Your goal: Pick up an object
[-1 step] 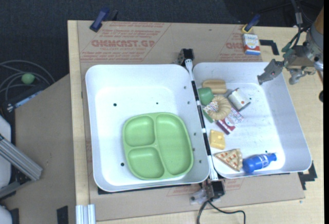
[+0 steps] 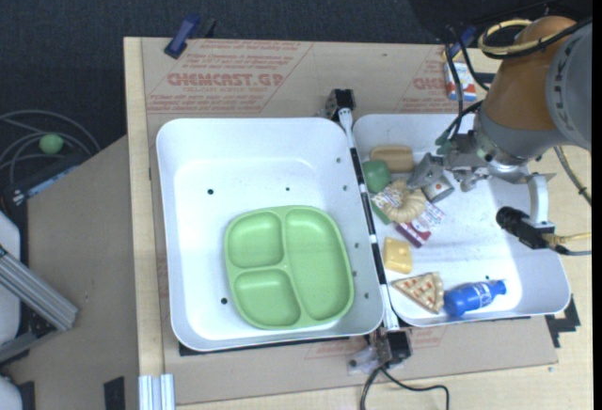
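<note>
Gripper (image 2: 435, 175): low in the right bin (image 2: 527, 300), fingers spread narrowly, nothing visibly between them.
Braided pastry (image 2: 400, 201): just left of and below the fingertips, about touching them.
Green ball (image 2: 376, 176): left of the fingers, against the bin's left wall.
Bread roll (image 2: 392, 157): left of and above the fingers.
Dark red packet (image 2: 414, 229): below the fingers.
Yellow cheese wedge (image 2: 398, 255): further below.
Pizza slice (image 2: 419, 290): further below again, beside the blue bottle (image 2: 473, 296).
Green divided plate (image 2: 286, 265): well left, in the left bin (image 2: 188, 211).
</note>
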Controlling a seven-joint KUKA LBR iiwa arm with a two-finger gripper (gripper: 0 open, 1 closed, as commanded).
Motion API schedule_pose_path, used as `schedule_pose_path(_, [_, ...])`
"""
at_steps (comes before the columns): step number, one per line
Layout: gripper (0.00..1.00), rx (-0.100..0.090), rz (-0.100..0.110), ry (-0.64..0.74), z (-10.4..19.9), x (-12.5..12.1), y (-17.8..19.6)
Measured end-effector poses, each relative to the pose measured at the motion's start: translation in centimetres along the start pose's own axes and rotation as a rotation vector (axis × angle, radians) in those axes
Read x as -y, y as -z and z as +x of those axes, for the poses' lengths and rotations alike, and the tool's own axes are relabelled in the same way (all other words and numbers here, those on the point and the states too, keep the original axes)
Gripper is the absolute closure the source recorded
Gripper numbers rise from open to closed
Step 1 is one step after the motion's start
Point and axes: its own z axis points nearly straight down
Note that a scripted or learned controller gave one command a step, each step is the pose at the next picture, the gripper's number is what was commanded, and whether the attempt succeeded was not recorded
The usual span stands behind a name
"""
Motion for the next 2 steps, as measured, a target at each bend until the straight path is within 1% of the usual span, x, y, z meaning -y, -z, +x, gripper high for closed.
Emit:
schedule_pose_path(1, [0.00, 0.002, -0.011, 0.000, 0.2, -2.4, -3.7])
schedule_pose_path(2, [1.00, 0.003, -0.013, -0.001, 0.2, -2.4, -2.6])
